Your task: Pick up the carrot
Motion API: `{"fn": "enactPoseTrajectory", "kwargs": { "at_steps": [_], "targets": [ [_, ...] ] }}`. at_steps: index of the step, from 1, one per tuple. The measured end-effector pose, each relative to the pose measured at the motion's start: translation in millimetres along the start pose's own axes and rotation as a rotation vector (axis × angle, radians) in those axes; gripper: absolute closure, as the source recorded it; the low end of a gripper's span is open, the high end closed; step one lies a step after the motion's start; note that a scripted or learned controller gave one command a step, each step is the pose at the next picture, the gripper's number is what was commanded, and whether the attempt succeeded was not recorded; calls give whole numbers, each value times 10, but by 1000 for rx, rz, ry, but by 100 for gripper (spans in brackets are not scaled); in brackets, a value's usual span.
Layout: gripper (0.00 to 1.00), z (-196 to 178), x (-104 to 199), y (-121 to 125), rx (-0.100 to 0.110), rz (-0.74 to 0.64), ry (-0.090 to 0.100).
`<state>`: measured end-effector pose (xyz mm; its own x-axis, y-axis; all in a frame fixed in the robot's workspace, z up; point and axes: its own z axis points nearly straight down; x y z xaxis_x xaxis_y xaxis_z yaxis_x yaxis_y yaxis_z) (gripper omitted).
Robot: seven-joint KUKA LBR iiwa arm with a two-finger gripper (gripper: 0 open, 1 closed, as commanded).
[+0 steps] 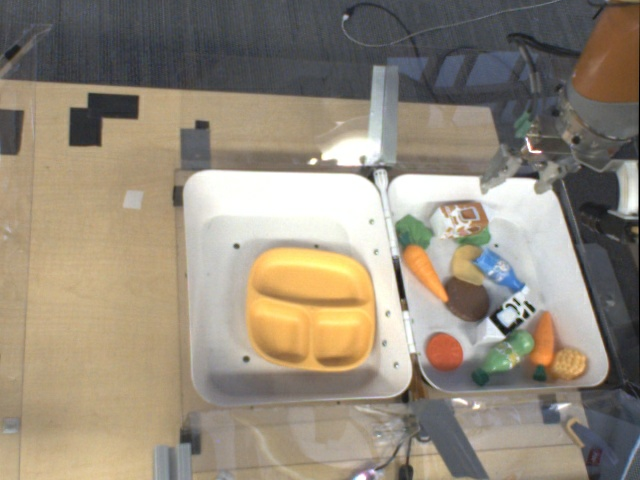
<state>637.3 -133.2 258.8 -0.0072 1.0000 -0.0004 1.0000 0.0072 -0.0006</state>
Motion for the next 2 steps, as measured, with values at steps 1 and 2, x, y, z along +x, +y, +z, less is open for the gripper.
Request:
{"fn": "enactPoseTrajectory", "kwargs": {
  "at_steps": [1, 2],
  "targets": [
    [0, 1608, 18, -469, -2, -127, 1],
    [0, 320, -177, -317, -3, 87, -1]
  ]
}}
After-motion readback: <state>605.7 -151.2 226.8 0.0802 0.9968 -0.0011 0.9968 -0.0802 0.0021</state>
